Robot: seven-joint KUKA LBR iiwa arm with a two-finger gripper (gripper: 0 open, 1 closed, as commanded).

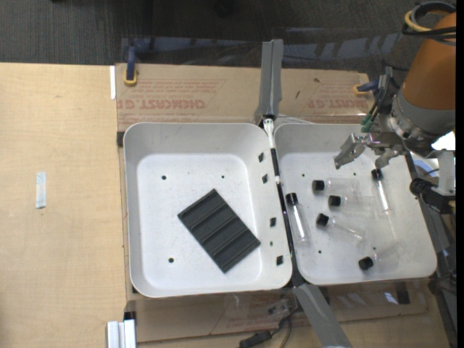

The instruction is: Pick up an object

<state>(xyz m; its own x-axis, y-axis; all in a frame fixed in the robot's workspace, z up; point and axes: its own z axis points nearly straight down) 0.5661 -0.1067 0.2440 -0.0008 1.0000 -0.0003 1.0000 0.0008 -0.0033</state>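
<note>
Vials, clear with black caps, lie scattered in the right bin point(406, 263): we count one along the left wall point(295, 216), small ones near the middle point(317, 186), point(334, 200), point(322, 220), one long tube at the right point(380, 188) and one near the front rim point(366, 263). We note the gripper point(366, 153) hanging over the back part of that bin, its two fingers spread apart with nothing between them; one finger point(346, 154) points left, the other down toward the long tube's cap. We see the arm's orange band point(429, 71) at the upper right. In the left bin point(145, 194) a dark ribbed slab point(218, 230) lies flat, turned diagonally. Cardboard point(188, 93) lies behind both bins.
</note>
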